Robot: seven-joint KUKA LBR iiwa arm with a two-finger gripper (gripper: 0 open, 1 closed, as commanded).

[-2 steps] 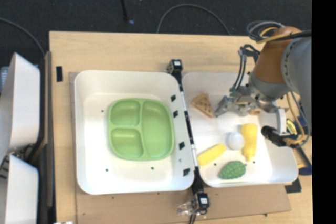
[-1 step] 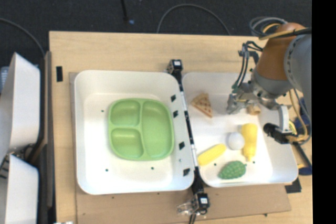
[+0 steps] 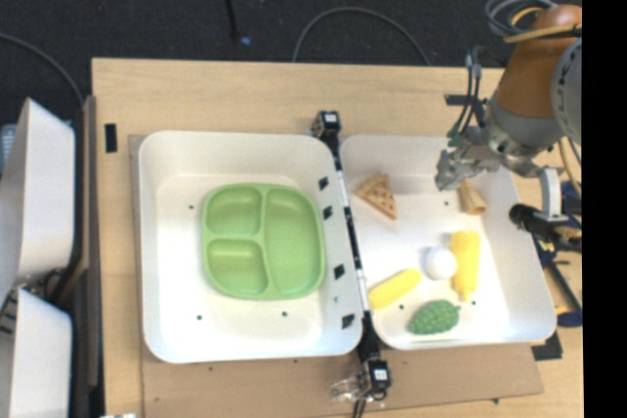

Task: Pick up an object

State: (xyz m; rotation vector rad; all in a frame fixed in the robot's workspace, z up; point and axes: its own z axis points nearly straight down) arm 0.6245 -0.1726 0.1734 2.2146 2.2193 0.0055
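The right bin [image 3: 509,323] holds a tan wedge like a pizza slice [image 3: 377,195], a small tan piece [image 3: 472,200], a white ball [image 3: 440,261], a yellow corn cob [image 3: 465,261], a yellow oblong piece [image 3: 394,288] and a green bumpy piece [image 3: 434,317]. My gripper [image 3: 455,169] hovers over the upper right part of this bin, just left of the small tan piece. Nothing shows between its fingers.
The left bin [image 3: 171,308] holds a green divided plate [image 3: 263,241]. A black clip rail [image 3: 341,230] runs between the two bins. White boxes [image 3: 39,210] stand at the far left of the bench.
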